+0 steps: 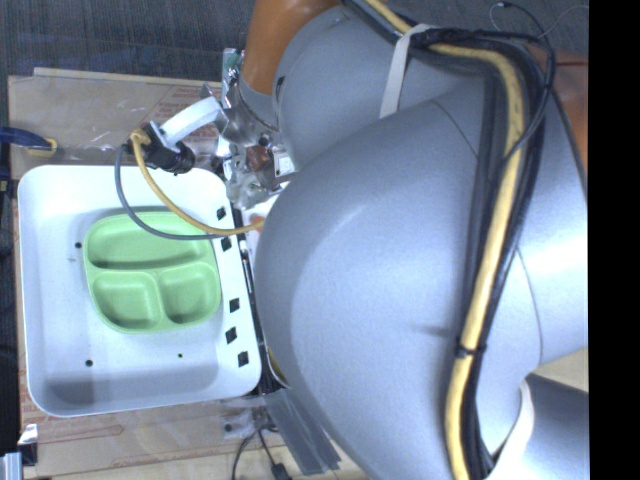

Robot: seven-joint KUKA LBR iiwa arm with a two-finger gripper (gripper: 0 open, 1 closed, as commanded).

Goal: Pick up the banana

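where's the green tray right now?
The green tray lies in the left white bin, near its middle, just left of the grey arm and below a looping yellow cable.

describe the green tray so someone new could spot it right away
Start at the white bin on the left of the camera view, beside the big grey arm. Inside it lies the green tray, pale lime with three compartments: one long one and two smaller ones. It is the sole coloured item against the bin's white floor.

one fixed overhead view, slanted down, arm [420, 268] close beneath; left bin [50, 298] beyond
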